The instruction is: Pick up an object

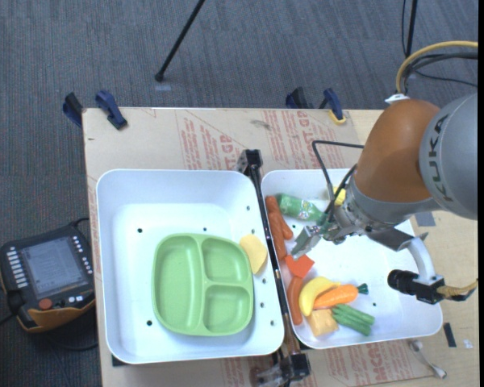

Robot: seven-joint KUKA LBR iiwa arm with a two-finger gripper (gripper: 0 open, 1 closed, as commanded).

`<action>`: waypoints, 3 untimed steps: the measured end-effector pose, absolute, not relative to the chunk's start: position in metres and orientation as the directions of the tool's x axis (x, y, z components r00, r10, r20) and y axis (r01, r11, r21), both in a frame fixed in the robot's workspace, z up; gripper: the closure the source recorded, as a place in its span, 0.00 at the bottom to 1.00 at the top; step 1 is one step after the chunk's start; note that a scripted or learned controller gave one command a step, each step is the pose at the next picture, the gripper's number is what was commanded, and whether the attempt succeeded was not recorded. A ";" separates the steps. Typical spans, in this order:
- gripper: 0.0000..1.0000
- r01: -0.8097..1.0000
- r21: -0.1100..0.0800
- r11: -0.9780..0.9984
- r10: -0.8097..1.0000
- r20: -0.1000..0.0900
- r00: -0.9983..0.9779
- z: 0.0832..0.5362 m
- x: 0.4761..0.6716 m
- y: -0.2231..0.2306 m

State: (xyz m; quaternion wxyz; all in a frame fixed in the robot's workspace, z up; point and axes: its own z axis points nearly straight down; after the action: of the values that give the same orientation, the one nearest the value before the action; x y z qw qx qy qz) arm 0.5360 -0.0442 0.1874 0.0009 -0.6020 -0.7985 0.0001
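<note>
My gripper hangs low over the left part of the right bin, just above a red piece. It sits between a green wrapped item behind it and a yellow banana in front. To its left, orange sausage-like pieces lie along the bin's wall. An orange carrot, a green bean pod and a yellow-orange block sit near the bin's front. I see nothing held in the gripper.
The left bin holds a green divided plate with a yellow piece at its right edge. A black divider separates the bins. A black part of the arm reaches over the right bin's right side.
</note>
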 end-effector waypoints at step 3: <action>0.00 0.855 -0.004 0.518 0.855 0.003 -0.518 0.087 0.498 -0.094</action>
State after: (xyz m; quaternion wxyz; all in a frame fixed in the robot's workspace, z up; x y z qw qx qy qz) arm 0.4977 -0.0943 0.0867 0.0024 -0.4908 -0.8713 0.0008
